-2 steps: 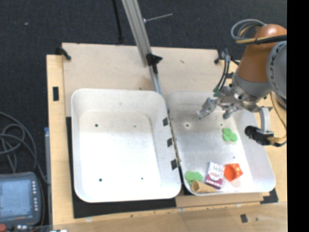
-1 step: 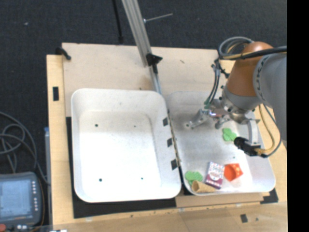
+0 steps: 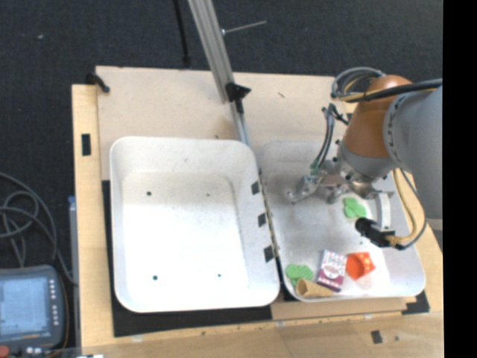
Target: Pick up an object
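Note:
My gripper [image 3: 304, 192] hangs low over the middle of the right bin [image 3: 283, 162], its fingers pointing left, with nothing visible between them. Several small objects lie in that bin. A green piece [image 3: 355, 208] rests just right of the wrist, partly hidden by it. Along the near rim sit a green leaf-like piece [image 3: 299, 271], a tan cone [image 3: 311, 289], a purple-and-white box [image 3: 332, 269] and an orange block [image 3: 360, 265].
The left bin [image 3: 186, 222] shows bare white floor with a few dark specks. A metal pole [image 3: 216, 47] slants down to the gap between the bins. Black cable [image 3: 384, 236] loops off the wrist over the right bin.

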{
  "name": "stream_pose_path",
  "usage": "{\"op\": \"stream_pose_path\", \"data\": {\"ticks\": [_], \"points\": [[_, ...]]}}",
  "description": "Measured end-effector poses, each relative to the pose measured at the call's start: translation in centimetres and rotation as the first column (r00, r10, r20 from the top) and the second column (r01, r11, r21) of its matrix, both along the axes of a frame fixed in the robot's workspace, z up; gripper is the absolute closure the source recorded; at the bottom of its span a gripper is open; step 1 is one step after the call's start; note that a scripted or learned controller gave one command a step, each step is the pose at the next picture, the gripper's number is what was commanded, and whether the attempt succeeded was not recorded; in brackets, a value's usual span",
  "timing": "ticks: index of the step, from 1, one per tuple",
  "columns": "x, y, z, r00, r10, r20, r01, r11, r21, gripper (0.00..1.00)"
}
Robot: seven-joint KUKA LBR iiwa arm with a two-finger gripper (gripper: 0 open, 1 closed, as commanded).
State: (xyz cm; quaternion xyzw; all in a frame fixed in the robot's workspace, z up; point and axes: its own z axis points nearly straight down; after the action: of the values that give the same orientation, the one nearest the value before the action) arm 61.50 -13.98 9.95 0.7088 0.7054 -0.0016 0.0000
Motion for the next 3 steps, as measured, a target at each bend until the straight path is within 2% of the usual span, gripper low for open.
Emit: {"op": "stream_pose_path", "data": {"ticks": [1,2,3], "points": [[0.2,-0.1,1.3,1.0,-0.006,0.007,0.006,1.0,0.001,1.0],[0.0,-0.6,5.8,1.0,-0.001,0.008,0.001,1.0,0.001,1.0],[0.7,-1.2,12.1,1.0,0.007,0.011,-0.007,1.0,0.0,1.0]]}}
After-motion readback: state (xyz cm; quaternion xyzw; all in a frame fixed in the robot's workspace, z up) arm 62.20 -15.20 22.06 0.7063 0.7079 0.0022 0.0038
